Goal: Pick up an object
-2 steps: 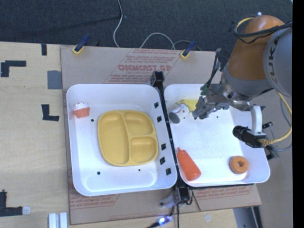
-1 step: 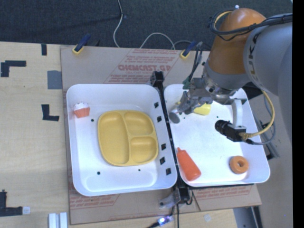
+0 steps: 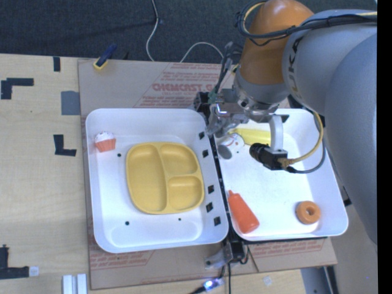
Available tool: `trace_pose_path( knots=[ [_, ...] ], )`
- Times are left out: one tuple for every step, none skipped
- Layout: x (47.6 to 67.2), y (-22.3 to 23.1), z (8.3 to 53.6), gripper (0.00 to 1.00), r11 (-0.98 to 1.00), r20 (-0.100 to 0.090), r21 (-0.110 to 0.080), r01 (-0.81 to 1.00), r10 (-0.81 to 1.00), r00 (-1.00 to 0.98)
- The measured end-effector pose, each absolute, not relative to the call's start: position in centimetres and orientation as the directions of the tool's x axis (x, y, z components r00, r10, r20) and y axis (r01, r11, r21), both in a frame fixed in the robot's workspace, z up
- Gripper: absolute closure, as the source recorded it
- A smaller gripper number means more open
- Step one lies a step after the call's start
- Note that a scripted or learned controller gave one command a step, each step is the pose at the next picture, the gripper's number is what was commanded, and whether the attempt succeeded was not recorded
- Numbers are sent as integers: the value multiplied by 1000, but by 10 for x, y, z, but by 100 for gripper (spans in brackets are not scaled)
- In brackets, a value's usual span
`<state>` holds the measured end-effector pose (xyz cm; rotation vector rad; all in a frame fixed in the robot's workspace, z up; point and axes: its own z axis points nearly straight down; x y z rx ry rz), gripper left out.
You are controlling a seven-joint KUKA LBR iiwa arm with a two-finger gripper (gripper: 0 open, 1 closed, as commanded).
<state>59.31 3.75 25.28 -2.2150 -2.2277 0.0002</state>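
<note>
Banana (image 3: 252,135) lies in the right bin (image 3: 278,225), half under my gripper (image 3: 225,141); I can't tell its state. Descending off-centre could push it away.

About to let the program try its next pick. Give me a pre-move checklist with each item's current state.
1. Gripper over right bin, near its upper left corner: ok.
2. Object between the jaws: cannot tell.
3. Yellow object beside the gripper, partly covered by the arm: ok as nearest target.
4. Orange carrot-shaped toy lies apart: ok.
5. Donut lies apart: ok.
6. Black cable hangs over the right bin: not ok.
</note>
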Motion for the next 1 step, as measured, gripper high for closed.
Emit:
trace_pose_path(
  knots=[
    [607,83,247,100,5,0,-1,1000,1000,-5]
  ],
)
